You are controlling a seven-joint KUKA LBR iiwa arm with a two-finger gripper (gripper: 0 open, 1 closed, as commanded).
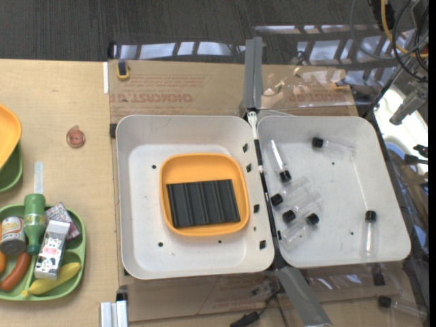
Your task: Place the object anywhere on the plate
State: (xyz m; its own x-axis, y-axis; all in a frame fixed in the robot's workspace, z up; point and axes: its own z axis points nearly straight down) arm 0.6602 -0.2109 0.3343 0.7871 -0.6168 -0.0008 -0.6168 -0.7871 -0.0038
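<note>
An orange plate lies in the middle of the left white bin. A dark grey ridged slab rests flat on the plate and covers most of its floor. In the right white bin lie several clear plastic vials with black caps. One vial is near the bin's left wall and another is at the back. A third vial lies at the front right. A small cluster of vials sits left of centre.
A green tray with toy food and bottles stands on the wooden bench at the far left, with an orange bowl behind it and a small pink item nearby. Cardboard lies behind the bins. A metal frame and cables fill the top right.
</note>
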